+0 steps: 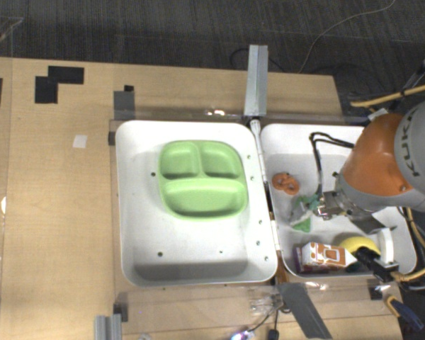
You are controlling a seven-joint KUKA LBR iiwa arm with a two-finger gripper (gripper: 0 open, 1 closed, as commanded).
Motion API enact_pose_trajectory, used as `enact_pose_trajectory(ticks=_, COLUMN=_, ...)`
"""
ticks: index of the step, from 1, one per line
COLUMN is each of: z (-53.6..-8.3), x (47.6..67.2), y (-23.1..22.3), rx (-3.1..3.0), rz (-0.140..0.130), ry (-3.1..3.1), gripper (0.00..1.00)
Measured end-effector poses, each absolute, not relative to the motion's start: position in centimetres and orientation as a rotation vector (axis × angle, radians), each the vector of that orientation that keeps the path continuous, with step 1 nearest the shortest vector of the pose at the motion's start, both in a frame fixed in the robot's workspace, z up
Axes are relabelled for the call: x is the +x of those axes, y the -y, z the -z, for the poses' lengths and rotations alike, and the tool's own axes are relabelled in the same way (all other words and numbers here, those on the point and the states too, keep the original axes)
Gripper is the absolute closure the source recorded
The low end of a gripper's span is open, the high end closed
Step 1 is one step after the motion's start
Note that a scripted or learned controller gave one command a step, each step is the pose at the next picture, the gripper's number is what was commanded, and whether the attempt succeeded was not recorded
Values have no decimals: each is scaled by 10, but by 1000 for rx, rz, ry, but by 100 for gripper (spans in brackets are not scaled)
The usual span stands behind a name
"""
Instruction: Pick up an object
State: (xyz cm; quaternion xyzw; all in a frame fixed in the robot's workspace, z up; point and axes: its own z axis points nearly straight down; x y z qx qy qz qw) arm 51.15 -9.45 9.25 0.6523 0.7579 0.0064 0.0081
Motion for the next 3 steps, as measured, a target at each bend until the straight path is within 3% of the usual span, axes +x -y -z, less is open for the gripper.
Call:
enact_pose_trajectory(ticks=1, z=-104, x=514, y=91, rx=2035, rz=-30, ry=-2374, gripper=100)
enact_pose_trajectory(ticks=2, z=-246, x=530, y=18, rx=1965, rz=-7, ry=-2445, gripper=100)
enact_pose_trajectory(ticks=3, z=-205, x=487, y=-30, rx=1977, rz=-1, ry=-2441, gripper=100)
